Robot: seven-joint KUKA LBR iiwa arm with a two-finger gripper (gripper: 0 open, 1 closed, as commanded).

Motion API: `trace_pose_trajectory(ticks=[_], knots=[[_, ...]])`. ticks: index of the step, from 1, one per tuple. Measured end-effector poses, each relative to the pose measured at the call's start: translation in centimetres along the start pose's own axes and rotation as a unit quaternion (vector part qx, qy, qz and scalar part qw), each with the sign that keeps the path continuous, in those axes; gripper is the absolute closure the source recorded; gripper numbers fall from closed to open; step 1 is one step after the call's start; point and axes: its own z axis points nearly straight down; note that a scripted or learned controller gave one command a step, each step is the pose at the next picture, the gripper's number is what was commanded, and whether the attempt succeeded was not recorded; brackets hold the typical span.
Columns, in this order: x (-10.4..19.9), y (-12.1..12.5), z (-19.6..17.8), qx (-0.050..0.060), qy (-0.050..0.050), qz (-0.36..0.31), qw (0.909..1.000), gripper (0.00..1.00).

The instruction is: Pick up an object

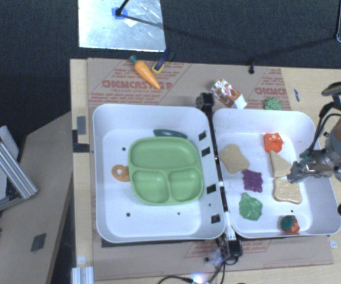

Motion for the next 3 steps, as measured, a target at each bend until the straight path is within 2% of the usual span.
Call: trace_pose_trajectory(ticks=[1, 3], knots=[[0.0, 0.2, -2.5, 0.001, 0.000, 0.000, 1.0000, 1.00], [10.0, 1.3, -1.0, 0.002, 0.002, -0.002, 1.0000, 1.00]])
